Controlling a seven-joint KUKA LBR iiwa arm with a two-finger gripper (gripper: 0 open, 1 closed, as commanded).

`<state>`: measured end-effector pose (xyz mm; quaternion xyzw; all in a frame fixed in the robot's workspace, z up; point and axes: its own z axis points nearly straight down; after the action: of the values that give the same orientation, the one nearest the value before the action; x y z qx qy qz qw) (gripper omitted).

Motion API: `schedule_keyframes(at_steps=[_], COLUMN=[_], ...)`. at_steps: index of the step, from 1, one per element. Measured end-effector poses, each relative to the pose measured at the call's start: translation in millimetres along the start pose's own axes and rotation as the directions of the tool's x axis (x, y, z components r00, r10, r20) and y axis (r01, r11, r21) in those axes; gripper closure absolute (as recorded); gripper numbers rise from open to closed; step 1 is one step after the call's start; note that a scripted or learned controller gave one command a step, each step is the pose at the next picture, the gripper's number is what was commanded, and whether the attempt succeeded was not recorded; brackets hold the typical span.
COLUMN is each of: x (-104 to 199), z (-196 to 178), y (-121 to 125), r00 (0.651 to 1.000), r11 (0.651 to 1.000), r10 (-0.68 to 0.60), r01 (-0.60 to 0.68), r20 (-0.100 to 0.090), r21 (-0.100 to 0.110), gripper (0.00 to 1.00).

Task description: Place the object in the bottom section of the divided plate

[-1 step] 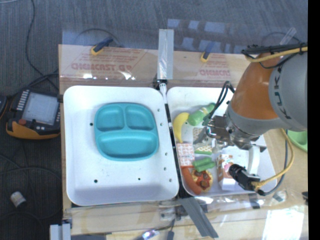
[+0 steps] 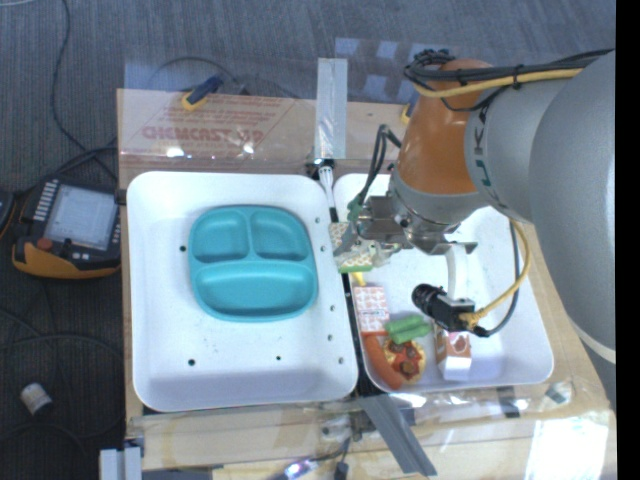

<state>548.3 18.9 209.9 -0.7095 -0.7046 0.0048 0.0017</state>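
Claw (image 2: 352,240) low over the seam between the two bins now, and there's a small pale, greenish object (image 2: 354,259) at my fingertips, right at the inner edge of the right bin (image 2: 520,353). It looks caught between my fingers, so I'll call that a grip, though the view is slanted and the item is small and blurry; I can't name what it is.

I'm holding it here for a reason, I'd say: the divided plate (image 2: 253,263), teal, sits in the middle of the left bin (image 2: 160,368), just across the rim from me. Its two small sections lie at the far side, and the one wide section, the bottom one, faces the near edge of the bench. That wide section is my target, and nothing is in it yet. Carrying across means clearing both bin walls first, so height matters before any sideways travel.

Behind me in the right bin, the leftovers are bunched at the near end: a patterned packet (image 2: 370,306), a green piece (image 2: 406,327) on top of something red-orange (image 2: 395,361), and a small carton (image 2: 455,353). A black connector on a yellow cable (image 2: 505,298) dangles over them from my arm.

Surface next: both bins are shallow white trays, side by side on a wooden bench, with a clear sheet lettered in red at the back. Around us, grey carpet, loose cables, and a handheld pendant (image 2: 70,230) with a screen lying on the floor off to the left.
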Motion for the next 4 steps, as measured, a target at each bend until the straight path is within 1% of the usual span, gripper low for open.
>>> schedule_keyframes(at_steps=[1,2,3,4], x=[82.2,81.7,123.0,122.5], z=[-7.8,-8.1,-38.9,-43.1], y=[36.1,36.3,60.6,61.2], r00=[1.0,1.0,0.998,0.998], r11=[1.0,1.0,0.998,0.998], r10=[-0.019,-0.019,0.059,0.056], r01=[0.019,0.019,-0.059,-0.056], r20=[0.0,0.001,0.002,0.013], r21=[0.0,-0.001,-0.002,0.003], gripper=[1.0,0.0,0.0,1.0])
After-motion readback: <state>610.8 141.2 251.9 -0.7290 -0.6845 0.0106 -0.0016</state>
